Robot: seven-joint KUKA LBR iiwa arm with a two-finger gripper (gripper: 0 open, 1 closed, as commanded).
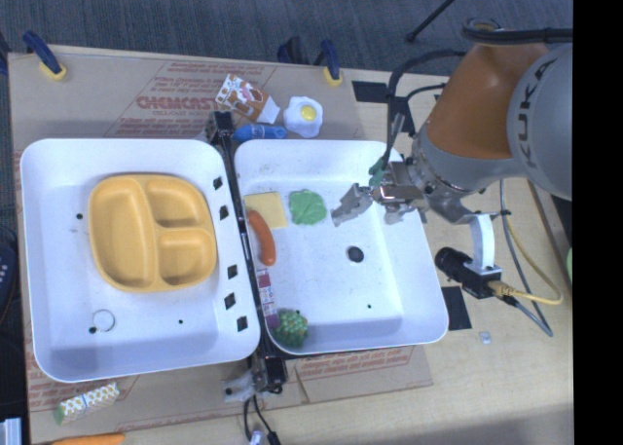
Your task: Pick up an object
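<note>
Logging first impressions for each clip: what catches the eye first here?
The yellow tray in the left bin stands out most. Next comes the grey and orange arm at the right, its end effector over the right bin, near the green leaf, cheese and sausage.

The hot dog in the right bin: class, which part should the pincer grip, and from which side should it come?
Probably grip the hot dog across its narrow middle, coming from above. It lies flat and long beside the bin's left wall, so the fingers should straddle its short width. The cheese slice at its upper end crowds that end.
</note>
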